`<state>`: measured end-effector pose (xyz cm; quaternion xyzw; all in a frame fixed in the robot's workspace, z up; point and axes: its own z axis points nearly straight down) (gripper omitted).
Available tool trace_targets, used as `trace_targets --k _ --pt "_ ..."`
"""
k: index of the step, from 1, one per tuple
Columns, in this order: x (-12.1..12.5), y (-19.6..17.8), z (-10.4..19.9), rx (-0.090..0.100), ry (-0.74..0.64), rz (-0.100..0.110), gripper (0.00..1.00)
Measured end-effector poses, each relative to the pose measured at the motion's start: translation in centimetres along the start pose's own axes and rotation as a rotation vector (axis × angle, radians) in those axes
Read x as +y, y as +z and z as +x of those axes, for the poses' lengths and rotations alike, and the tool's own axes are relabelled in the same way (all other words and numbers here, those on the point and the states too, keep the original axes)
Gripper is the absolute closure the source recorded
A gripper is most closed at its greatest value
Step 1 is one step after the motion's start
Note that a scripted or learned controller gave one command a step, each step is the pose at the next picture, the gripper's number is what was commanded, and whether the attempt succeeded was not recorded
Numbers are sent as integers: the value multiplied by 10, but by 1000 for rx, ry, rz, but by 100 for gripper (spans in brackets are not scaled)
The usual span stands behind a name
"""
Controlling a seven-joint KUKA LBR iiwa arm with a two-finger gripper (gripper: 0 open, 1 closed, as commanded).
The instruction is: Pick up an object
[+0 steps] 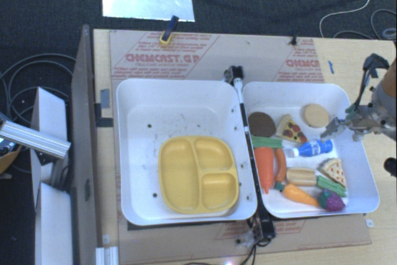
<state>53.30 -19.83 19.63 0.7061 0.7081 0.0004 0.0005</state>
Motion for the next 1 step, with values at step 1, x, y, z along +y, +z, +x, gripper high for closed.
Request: trace_targets --k 1 --pt "82 107 78 2 -11 -4 0"
